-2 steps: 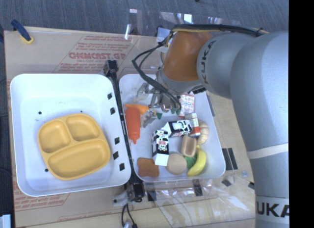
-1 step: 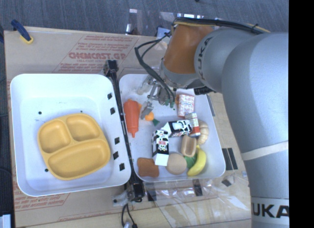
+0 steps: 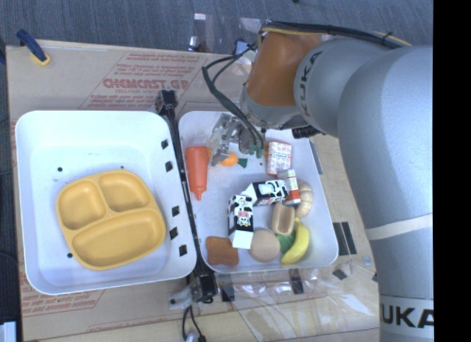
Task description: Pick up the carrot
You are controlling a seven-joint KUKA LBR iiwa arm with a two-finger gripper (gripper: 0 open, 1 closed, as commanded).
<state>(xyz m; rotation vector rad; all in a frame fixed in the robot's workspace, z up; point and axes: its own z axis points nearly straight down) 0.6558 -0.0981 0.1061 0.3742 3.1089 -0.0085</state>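
The carrot (image 3: 196, 171), orange and tapering toward the near side, lies along the left wall of the right bin (image 3: 321, 224). My gripper (image 3: 233, 142) hangs over the far part of that bin, just right of the carrot's thick end and apart from it. A small orange and green piece (image 3: 230, 160) lies right under the gripper.
The right bin also holds a red can (image 3: 278, 157), two cow-patterned cartons (image 3: 241, 221), a small bottle (image 3: 291, 184), a bread roll (image 3: 282, 218), a banana (image 3: 296, 246), a tan ball (image 3: 264, 246) and a brown patty (image 3: 221, 251). A yellow divided plate (image 3: 110, 218) lies in the left bin (image 3: 44, 138).
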